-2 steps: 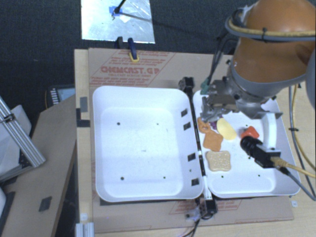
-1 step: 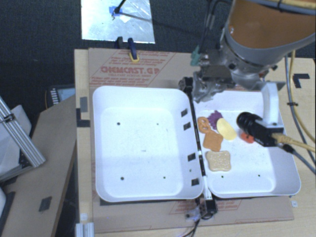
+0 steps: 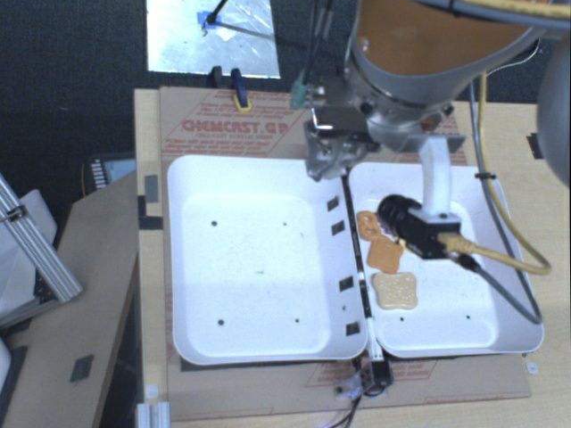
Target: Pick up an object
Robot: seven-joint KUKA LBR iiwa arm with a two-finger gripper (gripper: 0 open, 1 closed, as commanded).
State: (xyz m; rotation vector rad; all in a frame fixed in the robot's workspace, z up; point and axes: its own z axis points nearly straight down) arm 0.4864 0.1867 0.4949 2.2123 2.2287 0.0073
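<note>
Three flat toy food pieces lie close together in the right bin (image 3: 464,328), near its left wall. A pale beige toast slice (image 3: 395,290) is nearest the front. Just behind it is an orange wedge-shaped piece (image 3: 385,255), and behind that a smaller orange-brown piece (image 3: 367,226). My gripper (image 3: 332,160) hangs over the back end of the wall between the two bins, behind and to the left of the pieces. It is apart from all of them and I see nothing in it.
The left bin (image 3: 250,266) lies beside the right one, with black clips (image 3: 339,228) along the shared wall. Both rest on cardboard (image 3: 232,127). A blue and yellow clamp (image 3: 240,90) stands at the back, and an aluminium rail (image 3: 31,239) at the far left.
</note>
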